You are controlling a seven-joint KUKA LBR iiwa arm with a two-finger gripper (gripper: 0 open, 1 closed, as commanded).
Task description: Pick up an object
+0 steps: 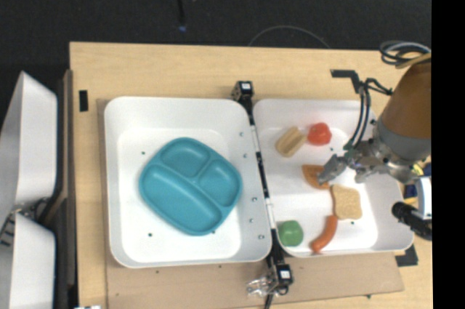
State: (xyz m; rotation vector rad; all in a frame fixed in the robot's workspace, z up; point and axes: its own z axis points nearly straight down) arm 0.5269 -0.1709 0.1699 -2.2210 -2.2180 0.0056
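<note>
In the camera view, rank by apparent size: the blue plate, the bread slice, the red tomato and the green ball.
1. Blue plate, by far the largest.
2. Bread slice.
3. Red tomato and green ball: too alike to rank.

I read the arm [408, 105] entering from 3 o'clock — gripper [336, 171] low, pointing toward 9 o'clock.

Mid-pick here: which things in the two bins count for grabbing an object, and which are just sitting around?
In play, all in the right bin:
gripper, low over the orange piece
bread slice
bun
red tomato
green ball
sausage

Lying about:
blue divided plate in the left bin
</note>
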